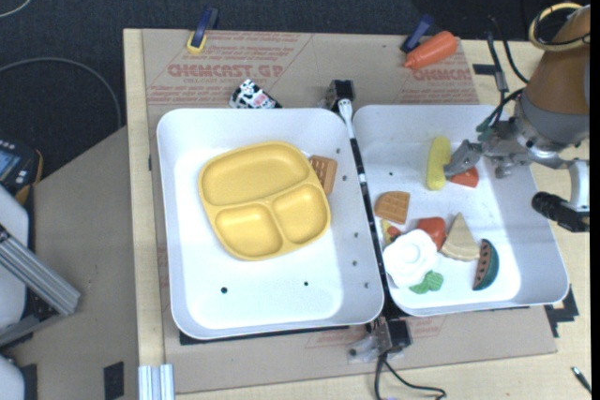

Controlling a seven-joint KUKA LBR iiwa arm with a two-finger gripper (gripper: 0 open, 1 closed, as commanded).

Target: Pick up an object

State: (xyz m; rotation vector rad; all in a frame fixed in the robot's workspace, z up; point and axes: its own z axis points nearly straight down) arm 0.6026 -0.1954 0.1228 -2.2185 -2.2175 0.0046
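My gripper (466, 160) hangs low in the right bin (534, 229), near its upper middle. A small red piece (466, 177) lies directly under and against it, partly covered by it. Just left of the gripper stands a yellow corn-like piece (438, 162). Further toward the front lie a brown toast square (393, 206), a red tomato piece (430, 229), a white fried egg (410, 258) with a green bit (427, 281), a tan sandwich wedge (460, 240) and a watermelon slice (485, 264).
The left bin (187, 276) bears a yellow divided plate (265, 200) with a brown waffle piece (323, 171) at its right edge. Behind the bins on the board are an orange clamp (431, 50), a yellow-tipped clamp (200, 31) and a black-and-white toy (253, 96).
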